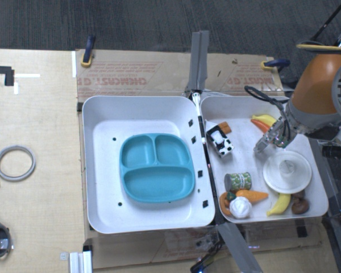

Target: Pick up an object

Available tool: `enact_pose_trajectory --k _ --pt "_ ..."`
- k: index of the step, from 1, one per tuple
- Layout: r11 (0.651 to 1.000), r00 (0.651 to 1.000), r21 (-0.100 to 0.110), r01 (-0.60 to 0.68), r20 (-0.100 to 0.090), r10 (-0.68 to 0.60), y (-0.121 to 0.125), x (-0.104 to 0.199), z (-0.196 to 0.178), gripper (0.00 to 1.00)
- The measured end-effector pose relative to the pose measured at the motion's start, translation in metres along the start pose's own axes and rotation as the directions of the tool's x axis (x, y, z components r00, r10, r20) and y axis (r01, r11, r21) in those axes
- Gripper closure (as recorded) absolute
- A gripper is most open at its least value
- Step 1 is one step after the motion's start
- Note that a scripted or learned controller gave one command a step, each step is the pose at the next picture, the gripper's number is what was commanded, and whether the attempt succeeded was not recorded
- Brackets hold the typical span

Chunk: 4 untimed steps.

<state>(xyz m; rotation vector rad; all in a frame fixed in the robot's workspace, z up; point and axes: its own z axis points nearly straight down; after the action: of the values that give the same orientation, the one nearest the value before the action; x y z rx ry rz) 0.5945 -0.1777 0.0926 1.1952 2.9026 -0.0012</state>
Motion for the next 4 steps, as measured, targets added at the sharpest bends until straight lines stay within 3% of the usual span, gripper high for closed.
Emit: enact_pose_trajectory --k 1,2,3,4 --pt "0.998 0.998 -0.002 -0.059 0.0 0.059 0.064 0.005 0.0 0.0" --pt "0.991 0.991 0.0 -0.132 0.0 0.132 0.007 -0.007 0.0 0.0" --pt "0.984 0.984 -0.001 -0.178 0.0 0.178 0.04 0.002 0.0 0.0" --pt "0.952 0.952 0.001 -0.306 -0.001 0.306 0.01 -0.001 0.0 0.0"
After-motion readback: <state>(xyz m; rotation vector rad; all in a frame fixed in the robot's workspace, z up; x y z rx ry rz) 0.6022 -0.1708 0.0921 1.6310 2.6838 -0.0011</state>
